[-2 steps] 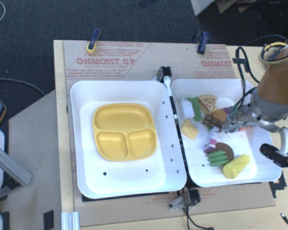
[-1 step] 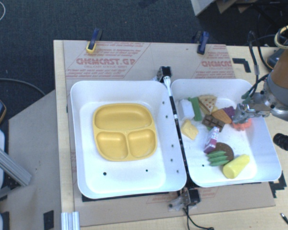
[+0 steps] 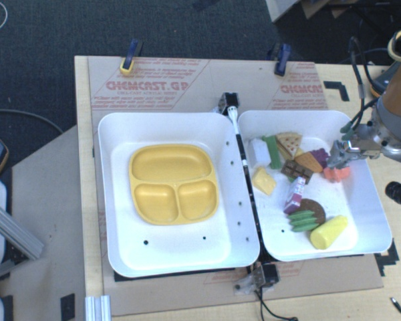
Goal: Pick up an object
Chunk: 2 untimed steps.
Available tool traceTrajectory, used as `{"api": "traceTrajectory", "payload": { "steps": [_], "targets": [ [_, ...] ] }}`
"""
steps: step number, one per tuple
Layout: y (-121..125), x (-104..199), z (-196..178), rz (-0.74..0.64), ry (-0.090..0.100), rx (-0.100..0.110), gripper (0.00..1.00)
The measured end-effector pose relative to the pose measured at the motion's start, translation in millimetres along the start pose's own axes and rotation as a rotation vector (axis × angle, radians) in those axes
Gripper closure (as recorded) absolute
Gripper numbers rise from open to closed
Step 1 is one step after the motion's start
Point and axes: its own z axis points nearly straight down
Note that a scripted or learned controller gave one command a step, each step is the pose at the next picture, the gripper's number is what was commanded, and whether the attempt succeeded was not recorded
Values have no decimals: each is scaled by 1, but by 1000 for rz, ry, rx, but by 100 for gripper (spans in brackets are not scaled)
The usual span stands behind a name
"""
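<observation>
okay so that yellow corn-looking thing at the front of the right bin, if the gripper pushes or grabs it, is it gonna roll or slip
The yellow piece looks rounded and roughly cylindrical, so a sideways push would probably roll it. It rests against the green piece, which may block rolling that way. Its smooth, plastic-looking surface could slip in a loose pinch.

Both bins (image 3: 113, 179) white plastic, smooth, slight sheen. Yellow tray (image 3: 172, 182) plastic, smooth, semi-gloss. Bench board (image 3: 187, 79) looks like wood w/ brown paper film, matt, red print. Toy food: yellow piece (image 3: 328, 232) glossy plastic; green piece (image 3: 307, 221) ribbed. Floor (image 3: 87, 19) dark carpet, rough, matt.
</observation>
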Motion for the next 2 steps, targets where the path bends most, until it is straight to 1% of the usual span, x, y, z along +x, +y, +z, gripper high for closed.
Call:
{"api": "traceTrajectory", "payload": {
  "steps": [1,2],
  "targets": [
    [8,53,10,-5,4,7,100],
    [3,109,-6,-5,5,4,100]
  ]
}}
